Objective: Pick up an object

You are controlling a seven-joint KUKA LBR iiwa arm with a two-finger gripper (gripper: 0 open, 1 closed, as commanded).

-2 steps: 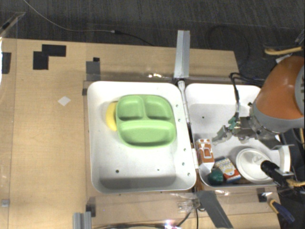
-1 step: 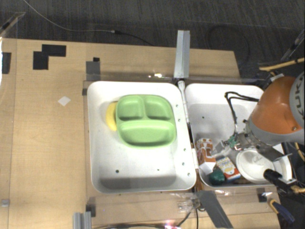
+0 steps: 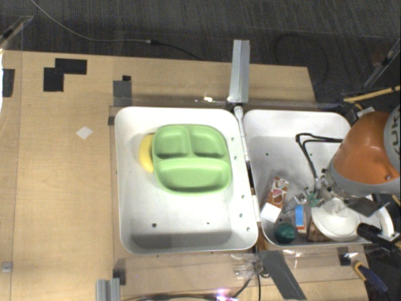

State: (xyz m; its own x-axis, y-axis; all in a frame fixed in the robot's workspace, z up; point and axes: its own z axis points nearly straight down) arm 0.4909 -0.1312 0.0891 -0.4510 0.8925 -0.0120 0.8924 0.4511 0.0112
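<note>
No label is readable from here; the hand [image 3: 318, 196] hangs over the right bin's [image 3: 276, 137] front corner, grip hidden.

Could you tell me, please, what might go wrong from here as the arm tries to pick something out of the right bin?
1. The small things are crowded into the right white bin's lower corner: a dark green ball, a blue packet, a brown-and-white carton. The pincer could nudge neighbours or catch two.
2. They lie near the bin wall, so a finger might strike it.
3. The arm's orange band hides part of the pile.
</note>
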